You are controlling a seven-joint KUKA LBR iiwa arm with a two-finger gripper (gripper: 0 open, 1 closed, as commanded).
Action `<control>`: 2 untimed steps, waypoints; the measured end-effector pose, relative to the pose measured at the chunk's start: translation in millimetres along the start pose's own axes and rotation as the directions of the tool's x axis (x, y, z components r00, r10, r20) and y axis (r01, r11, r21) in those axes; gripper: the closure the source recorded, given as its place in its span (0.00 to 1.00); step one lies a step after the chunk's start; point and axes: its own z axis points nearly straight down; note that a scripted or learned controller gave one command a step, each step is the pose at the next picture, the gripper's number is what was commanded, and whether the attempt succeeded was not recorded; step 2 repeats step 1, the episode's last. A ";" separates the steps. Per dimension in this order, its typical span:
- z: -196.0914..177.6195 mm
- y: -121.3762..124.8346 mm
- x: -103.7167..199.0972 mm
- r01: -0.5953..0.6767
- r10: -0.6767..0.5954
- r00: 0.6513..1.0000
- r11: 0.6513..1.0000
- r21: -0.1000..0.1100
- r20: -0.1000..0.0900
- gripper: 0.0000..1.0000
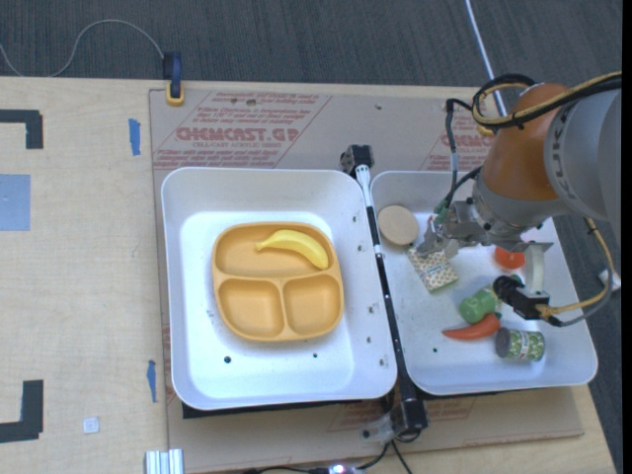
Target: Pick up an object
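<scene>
On the worktop (69,314), the left bin (183,265) sits near the middle. It carries an orange tray (276,309) with three compartments; a banana (294,247) lies in the long compartment on the far side, and the two near compartments hold nothing I can see.

The right bin (573,368) touches the left one along a shared edge and holds the loose things. A tan disc (399,225) lies near its far left corner. Just beside that, toward the middle, is a speckled block (437,273), tilted. Further right and nearer the front edge are a green piece (478,305), a red pepper (472,331) just in front of it, and a small can (521,345) on its side close to the front right corner. A small orange-red piece (510,259) lies near the bin's right side, partly under the arm.

The end effector (441,237) hangs over the far left part of the right bin, right above the speckled block and apparently touching or almost touching its top. Whether it is spread or pressed together I cannot tell; the wrist and cabling hide that, and nothing is clearly seen between its tips.

My reading is that the step in hand is the reach and descent onto a target, most likely the speckled block, with no grasp confirmed yet. The next move calls for settling squarely on the tilted block, closing firmly, and lifting straight up, clear of the disc and the bin wall.
</scene>
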 end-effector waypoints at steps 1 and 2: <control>-83.1 -47.5 112.0 0.003 -0.003 1.000 1.000 0.018 -0.002 1.00; -83.1 -47.5 112.0 0.003 -0.003 1.000 1.000 0.018 -0.002 1.00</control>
